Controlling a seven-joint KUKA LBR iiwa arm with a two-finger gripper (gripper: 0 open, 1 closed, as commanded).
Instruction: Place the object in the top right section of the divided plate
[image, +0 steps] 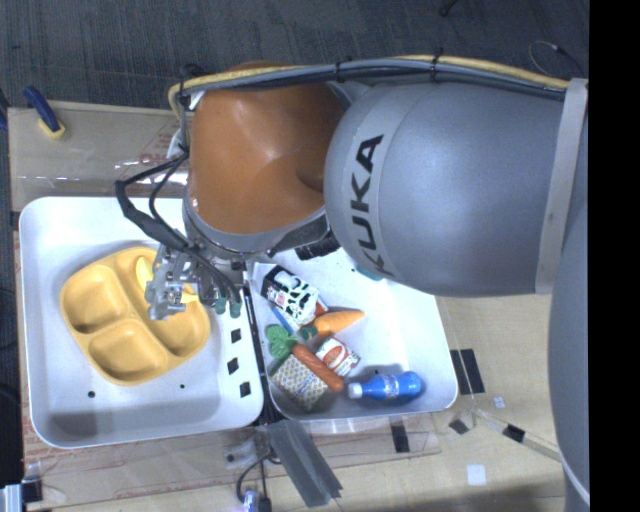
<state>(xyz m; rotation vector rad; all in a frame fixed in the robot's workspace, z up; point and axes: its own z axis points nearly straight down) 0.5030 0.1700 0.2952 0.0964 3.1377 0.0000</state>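
Two white bins sat side by side on the desk. Nearest the camera, the right bin held a jumble: a blue bottle lay on its side at the near edge, with a woven-looking packet just beside it. Behind those lay a small carrot, a red-and-white can, something green, a bigger carrot, and then a black-and-white carton toward the far side.

The left bin held a yellow divided plate, its sections facing up. The pincer hung over the plate's right-hand sections, a tangle of metal and cable over the yellow; whether it was spread or pressed together, I could not tell, nor could I make out any object between it. Which item in the pile was meant for the plate was not clear either.

Farther back, the grey arm with its orange band loomed large over both bins, and a blue-and-yellow tool lay at the desk's far left corner.
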